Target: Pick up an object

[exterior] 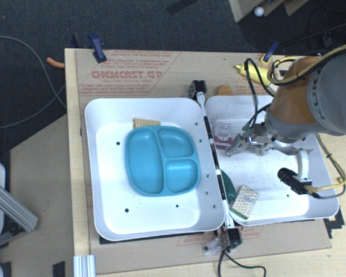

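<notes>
The gripper (237, 146) reaches low into the right bin (288, 209) beside a small printed packet (223, 131); whether its fingers are spread cannot be told. A blue divided plate (161, 159) fills the left bin (109, 206).

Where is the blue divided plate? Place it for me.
The blue divided plate lies in the middle of the left bin, with a tan cracker-like piece just beyond its far edge.

Red print on the bench board (127, 74) reads "CHEMCAST GP".
</notes>
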Available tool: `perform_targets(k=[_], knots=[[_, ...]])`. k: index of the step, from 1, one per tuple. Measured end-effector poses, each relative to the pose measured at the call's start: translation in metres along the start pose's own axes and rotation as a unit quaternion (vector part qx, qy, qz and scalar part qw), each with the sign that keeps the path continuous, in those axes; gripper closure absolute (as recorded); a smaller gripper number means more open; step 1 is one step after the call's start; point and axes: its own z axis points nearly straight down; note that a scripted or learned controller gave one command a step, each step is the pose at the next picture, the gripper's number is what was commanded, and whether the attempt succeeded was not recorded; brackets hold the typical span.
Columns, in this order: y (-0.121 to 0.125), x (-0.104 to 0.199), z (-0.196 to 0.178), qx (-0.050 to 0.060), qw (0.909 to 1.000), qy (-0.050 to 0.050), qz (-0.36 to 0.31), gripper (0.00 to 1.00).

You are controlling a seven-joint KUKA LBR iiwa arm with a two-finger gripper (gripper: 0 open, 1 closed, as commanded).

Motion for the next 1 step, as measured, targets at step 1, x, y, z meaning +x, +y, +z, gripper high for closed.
perform_targets(k=[1], knots=[[0.0253, -0.0710, -0.0002, 0.000, 1.0000, -0.001, 0.001, 0.00]])
